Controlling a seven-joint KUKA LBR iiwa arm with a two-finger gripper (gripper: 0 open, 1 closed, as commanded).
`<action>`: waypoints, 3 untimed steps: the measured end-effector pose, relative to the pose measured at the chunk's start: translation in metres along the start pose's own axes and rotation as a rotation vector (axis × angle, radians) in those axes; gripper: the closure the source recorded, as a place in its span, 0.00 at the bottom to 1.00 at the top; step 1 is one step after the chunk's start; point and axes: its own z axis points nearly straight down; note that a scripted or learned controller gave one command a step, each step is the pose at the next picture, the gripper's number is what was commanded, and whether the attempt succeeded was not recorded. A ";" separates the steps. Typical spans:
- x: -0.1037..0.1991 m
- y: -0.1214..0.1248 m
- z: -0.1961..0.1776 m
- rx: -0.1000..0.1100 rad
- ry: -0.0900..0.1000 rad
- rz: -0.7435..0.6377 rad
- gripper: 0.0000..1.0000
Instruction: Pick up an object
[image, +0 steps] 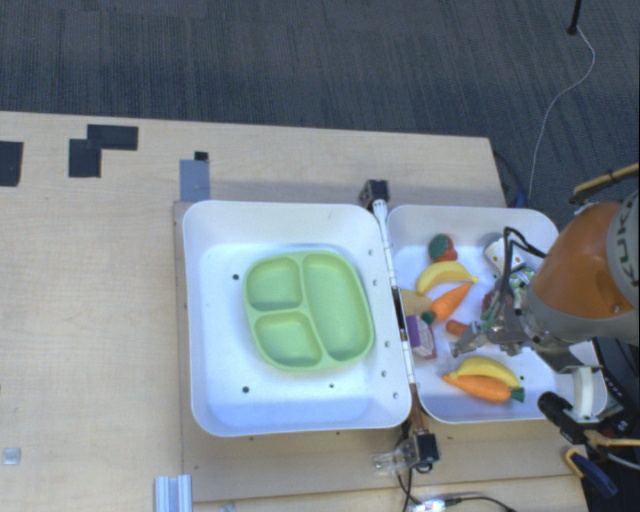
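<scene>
Right bin (405, 240): gripper (480, 338) amid toys.

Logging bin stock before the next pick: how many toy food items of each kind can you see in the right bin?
Yellow plastic bananas: 2
Orange plastic carrots: 2
Red-and-green round fruit: 1
Small purple-and-white packet by the divider: 1
Total clearly countable: 6; the arm hides other pieces.

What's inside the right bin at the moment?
The right bin holds toy food: two bananas, two carrots, a red-and-green piece and small items by its left wall. The gripper and arm cover the bin's right part.
</scene>
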 end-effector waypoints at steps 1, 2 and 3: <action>0.000 0.002 -0.011 -0.005 0.000 -0.002 1.00; -0.081 0.038 0.000 0.015 0.003 0.001 1.00; -0.080 0.038 0.000 0.015 0.004 0.000 0.00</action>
